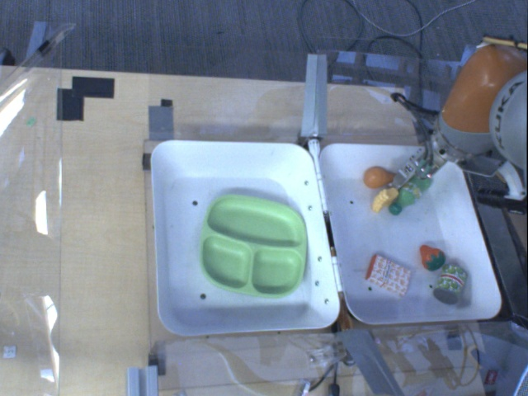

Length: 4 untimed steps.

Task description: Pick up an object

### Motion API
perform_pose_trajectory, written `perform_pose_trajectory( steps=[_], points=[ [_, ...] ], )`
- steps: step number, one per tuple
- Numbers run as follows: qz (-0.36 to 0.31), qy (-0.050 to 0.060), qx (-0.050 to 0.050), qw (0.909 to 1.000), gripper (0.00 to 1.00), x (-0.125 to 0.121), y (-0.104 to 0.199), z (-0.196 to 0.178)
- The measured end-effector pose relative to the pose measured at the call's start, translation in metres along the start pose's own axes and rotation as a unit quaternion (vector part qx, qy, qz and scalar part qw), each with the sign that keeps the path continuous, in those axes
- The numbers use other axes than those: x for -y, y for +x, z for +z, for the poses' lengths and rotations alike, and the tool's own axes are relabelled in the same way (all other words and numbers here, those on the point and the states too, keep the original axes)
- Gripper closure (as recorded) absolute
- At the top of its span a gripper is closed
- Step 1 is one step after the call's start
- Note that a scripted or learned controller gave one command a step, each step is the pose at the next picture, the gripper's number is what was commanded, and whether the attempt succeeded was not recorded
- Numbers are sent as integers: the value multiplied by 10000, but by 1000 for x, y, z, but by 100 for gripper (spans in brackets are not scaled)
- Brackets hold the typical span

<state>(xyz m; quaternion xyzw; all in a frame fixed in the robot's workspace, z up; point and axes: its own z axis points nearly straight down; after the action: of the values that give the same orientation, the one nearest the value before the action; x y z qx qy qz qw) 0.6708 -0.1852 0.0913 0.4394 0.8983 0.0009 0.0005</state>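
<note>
Several small toys cluster right at the fingers (415, 172) in the right bin (470, 221): an orange ball (378, 176) just beside them, a yellow piece (383, 200) and a green piece (406, 196) just below. Whether the fingers are spread or pinching anything, I cannot tell. All look light, hard, smooth plastic, likely slippery; the narrow green piece seems the easiest to take across its middle.
</note>
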Motion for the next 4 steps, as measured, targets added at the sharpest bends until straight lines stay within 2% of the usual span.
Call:
perform_pose_trajectory(
  steps=[1, 2, 3, 4],
  points=[
    [581, -36, 43, 9983, 100, -12, 48, -128],
    [582, -31, 38, 9983, 0, -12, 48, -127],
    [-536, -28, 44, 9985, 0, 57, 61, 1],
    [-505, 107, -90, 9986, 0, 6, 29, 5]
  ],
)
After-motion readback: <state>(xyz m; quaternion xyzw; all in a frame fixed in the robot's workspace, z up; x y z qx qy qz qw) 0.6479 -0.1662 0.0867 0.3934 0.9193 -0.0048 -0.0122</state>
